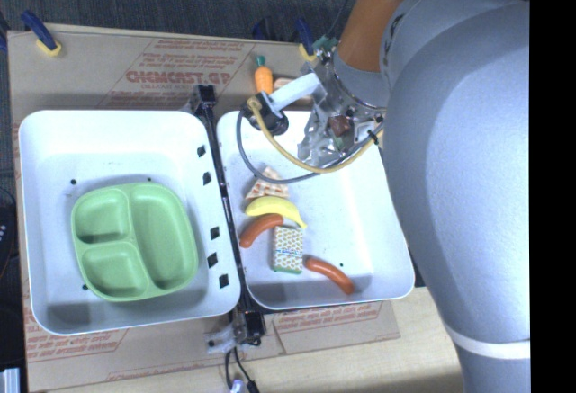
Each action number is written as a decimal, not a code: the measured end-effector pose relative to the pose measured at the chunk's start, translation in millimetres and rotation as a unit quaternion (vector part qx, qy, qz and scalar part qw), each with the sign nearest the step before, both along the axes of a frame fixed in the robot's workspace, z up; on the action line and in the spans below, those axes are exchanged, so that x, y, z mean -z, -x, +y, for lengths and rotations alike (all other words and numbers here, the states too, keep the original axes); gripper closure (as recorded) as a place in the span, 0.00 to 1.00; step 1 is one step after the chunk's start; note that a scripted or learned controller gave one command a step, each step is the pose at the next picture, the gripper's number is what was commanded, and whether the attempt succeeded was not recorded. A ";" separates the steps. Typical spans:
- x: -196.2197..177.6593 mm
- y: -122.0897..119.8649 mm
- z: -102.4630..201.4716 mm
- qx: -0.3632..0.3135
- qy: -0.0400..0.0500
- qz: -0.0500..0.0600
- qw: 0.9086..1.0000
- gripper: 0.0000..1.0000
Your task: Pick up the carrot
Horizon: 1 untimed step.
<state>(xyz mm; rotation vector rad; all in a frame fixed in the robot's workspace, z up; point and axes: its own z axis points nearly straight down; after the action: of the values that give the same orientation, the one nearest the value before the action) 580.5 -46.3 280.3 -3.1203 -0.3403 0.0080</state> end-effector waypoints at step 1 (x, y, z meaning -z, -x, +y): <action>-4.0 15.4 62.7 -0.034 0.000 0.000 0.999 1.00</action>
<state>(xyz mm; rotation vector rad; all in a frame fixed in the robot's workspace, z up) 565.2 16.4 284.3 -3.1076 -0.4456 0.0071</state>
